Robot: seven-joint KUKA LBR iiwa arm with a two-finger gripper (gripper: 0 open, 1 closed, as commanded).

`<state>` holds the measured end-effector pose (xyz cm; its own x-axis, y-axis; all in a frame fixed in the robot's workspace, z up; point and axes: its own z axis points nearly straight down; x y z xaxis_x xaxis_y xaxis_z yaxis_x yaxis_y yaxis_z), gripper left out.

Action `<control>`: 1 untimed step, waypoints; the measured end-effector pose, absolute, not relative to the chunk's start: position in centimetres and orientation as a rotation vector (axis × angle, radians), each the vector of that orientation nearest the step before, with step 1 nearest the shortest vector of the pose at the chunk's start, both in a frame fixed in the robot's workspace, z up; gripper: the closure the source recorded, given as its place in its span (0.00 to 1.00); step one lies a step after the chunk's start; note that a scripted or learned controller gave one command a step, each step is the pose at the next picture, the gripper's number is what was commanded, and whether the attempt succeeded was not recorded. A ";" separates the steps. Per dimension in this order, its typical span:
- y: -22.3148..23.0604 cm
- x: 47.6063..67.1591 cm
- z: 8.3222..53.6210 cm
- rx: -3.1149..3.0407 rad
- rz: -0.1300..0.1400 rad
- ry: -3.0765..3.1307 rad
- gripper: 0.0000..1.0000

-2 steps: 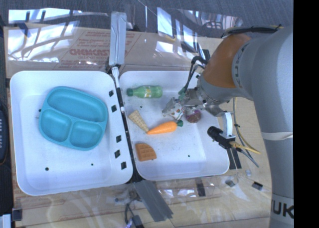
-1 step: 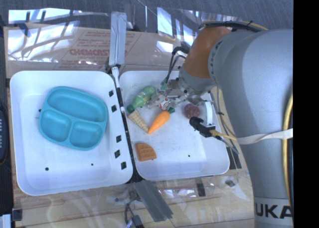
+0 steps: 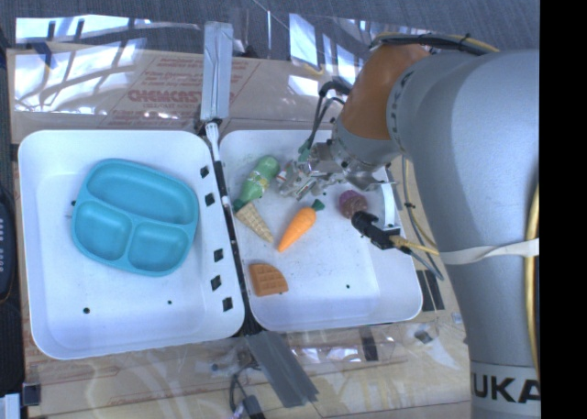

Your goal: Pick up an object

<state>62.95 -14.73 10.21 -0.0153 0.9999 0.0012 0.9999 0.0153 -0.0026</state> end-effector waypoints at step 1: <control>-14.5 65.2 9.9 -2.205 0.021 -2.212 1.00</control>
<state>65.19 -14.53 9.87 -0.0031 1.0000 0.0030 0.9998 0.0032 -0.0219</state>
